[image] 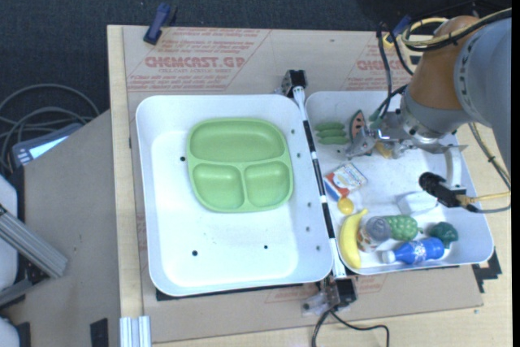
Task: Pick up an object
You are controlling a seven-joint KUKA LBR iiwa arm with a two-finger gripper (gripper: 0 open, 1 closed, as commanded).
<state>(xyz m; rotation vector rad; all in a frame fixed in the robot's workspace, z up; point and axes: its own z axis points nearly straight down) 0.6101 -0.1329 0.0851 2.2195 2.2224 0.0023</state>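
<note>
The right bin (pixel 479 233) holds several small objects. A green piece (pixel 331 132) lies at its far left, with a small dark and orange item (pixel 358 123) beside it. A red and white packet (pixel 344 177) rests near the divider. Along the near edge are a yellow banana (pixel 349 240), a can (pixel 377 229), a bumpy green object (pixel 402 226), a blue bottle (pixel 414 252) and a dark green item (pixel 444 233). My gripper (pixel 366 144) hangs low in the bin's far part, just right of the dark and orange item and above the packet.
The left bin (pixel 162 199) carries a green divided plate (pixel 240 163). The grey arm with its orange band (pixel 443 77) covers the right bin's far right corner. A black part with cables (pixel 439 189) juts over the bin's right side. A blue clamp (pixel 158 23) sits on the bench's far left.
</note>
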